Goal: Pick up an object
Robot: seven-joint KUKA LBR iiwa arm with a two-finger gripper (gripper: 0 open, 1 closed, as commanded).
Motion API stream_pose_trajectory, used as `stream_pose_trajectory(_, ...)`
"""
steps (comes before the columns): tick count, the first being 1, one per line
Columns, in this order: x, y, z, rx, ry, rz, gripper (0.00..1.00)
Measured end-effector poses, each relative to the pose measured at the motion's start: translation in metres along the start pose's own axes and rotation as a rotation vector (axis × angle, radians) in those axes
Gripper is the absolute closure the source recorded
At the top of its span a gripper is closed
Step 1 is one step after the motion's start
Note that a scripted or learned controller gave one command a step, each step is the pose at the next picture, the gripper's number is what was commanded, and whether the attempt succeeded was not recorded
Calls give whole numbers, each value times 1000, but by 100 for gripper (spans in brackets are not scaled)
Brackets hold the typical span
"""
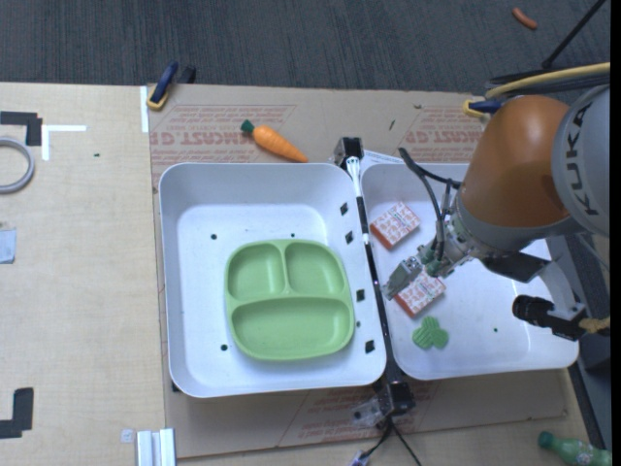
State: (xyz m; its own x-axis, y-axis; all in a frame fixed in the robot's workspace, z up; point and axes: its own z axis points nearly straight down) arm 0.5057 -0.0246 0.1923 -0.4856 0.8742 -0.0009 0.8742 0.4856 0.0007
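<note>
Two red-and-white boxes (395, 224) (420, 295) and one green toy (430, 336) lie beside the gripper (415, 270).

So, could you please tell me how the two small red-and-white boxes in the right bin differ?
The upper box lies apart from the arm, whole face showing; the lower box sits right under the gripper, partly covered. The lower box lies nearer the green toy. Both look alike in print and size.

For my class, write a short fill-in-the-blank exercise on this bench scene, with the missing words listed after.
1. The green divided plate lies in the ____ bin.
2. The toy carrot lies on the cardboard, ____ both bins.
3. The right bin holds two small red-and-white boxes and a ____ toy.
4. The gripper is above the ____ bin.

Missing words: left; outside; green; right
</note>
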Motion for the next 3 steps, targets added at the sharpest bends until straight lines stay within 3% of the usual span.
stream_pose_trajectory(3, 0, 0, 0, 0, 0, 0, 0)
